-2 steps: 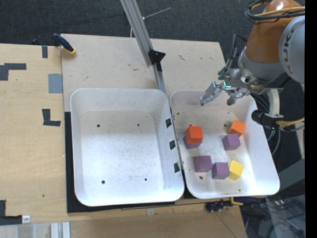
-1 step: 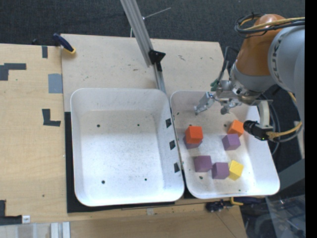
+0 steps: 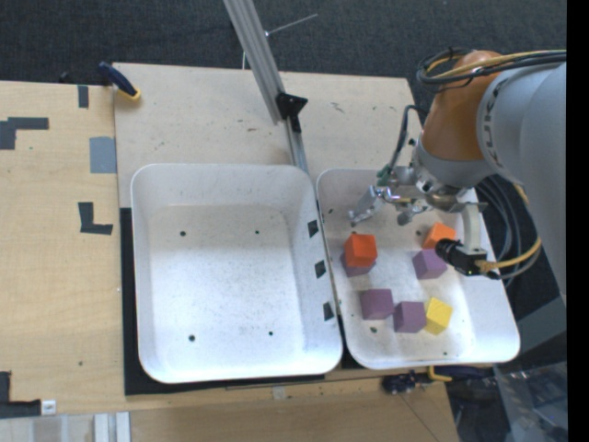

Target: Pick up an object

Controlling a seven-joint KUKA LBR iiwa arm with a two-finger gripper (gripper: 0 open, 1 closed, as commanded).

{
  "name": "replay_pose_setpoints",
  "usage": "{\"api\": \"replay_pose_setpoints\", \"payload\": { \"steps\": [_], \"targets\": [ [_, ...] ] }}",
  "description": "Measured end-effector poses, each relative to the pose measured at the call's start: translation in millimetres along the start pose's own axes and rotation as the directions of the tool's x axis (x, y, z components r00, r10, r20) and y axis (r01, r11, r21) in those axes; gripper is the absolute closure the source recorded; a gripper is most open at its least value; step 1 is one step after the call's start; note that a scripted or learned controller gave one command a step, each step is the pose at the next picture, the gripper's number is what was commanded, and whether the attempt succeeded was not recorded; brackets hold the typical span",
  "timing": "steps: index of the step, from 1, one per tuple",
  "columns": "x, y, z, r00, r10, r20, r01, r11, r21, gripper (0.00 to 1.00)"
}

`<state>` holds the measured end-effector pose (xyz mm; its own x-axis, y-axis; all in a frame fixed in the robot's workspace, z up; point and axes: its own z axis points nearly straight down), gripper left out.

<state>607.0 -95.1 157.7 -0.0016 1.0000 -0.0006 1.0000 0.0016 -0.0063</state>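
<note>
The right bin (image 3: 479,343) holds several small blocks. An orange cube (image 3: 361,250) lies near its left wall, and a second orange cube (image 3: 439,235) sits by the right wall, partly under the arm. Three purple cubes (image 3: 429,264) (image 3: 375,303) (image 3: 409,317) and a yellow cube (image 3: 439,315) lie toward the front. My gripper (image 3: 382,215) hovers over the back of this bin, just behind the left orange cube. Its fingers stand open with nothing between them.
The left bin (image 3: 147,201) sits beside the right one, sharing a raised middle wall (image 3: 322,265). A slanted metal rail (image 3: 262,53) runs down to the back of the bins. The grey arm (image 3: 506,109) and its cables crowd the right side.
</note>
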Motion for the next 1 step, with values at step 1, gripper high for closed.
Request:
{"api": "replay_pose_setpoints", "payload": {
  "steps": [1],
  "targets": [
    [0.9, -11.3, 56.7, 1.0, 0.001, -0.001, -0.001, 1.0, 0.001, 0.0]
  ]
}}
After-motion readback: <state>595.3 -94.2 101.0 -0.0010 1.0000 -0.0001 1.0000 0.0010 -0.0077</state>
